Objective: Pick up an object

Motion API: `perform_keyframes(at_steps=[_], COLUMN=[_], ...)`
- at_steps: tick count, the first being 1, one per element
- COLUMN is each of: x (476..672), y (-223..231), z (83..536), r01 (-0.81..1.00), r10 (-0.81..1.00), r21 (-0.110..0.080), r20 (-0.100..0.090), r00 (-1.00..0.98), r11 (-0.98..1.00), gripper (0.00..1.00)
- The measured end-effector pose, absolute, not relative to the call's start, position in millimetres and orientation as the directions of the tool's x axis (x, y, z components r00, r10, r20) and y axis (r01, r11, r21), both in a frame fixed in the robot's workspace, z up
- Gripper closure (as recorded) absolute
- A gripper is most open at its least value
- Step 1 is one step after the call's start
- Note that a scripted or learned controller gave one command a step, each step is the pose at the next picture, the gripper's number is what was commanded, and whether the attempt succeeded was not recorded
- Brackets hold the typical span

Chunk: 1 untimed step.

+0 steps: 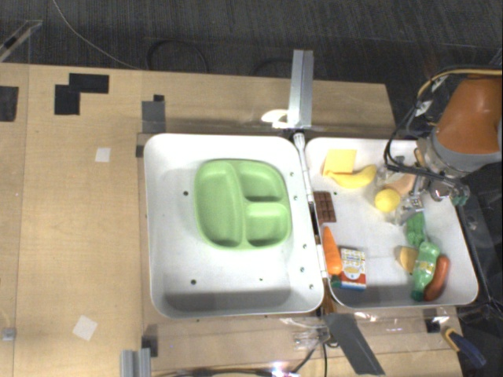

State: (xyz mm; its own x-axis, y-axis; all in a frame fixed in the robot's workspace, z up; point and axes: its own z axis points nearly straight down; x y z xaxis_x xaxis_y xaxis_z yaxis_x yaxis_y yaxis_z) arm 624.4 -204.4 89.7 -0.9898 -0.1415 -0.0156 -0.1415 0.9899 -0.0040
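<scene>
The right bin (464, 289) holds several items: a yellow block (339, 162), a banana (354, 180), a lemon (386, 201), a brown chocolate bar (324, 206), a carrot (331, 251), a small printed box (352, 268), a green bottle (425, 262) and a red sausage (438, 278). My gripper (413, 200) hangs low over the bin's upper right part, just right of the lemon and above a green leafy item (415, 228). The grey wrist with its orange band (470, 124) covers the bin's far right corner.
The left bin (169, 281) holds a green divided tray (240, 203). A metal post (302, 85) stands at the back between the bins. Wooden bench surface spreads to the left, and cables run near the arm at the upper right.
</scene>
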Motion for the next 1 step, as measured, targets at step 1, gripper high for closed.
perform_keyframes(at_steps=[1], x=[569.9], y=[-205.6], z=[89.0], r01=[-0.063], r10=[-0.063], r21=[-0.003], r20=[-0.012], r00=[-0.998], r11=[0.998], gripper=[0.00])
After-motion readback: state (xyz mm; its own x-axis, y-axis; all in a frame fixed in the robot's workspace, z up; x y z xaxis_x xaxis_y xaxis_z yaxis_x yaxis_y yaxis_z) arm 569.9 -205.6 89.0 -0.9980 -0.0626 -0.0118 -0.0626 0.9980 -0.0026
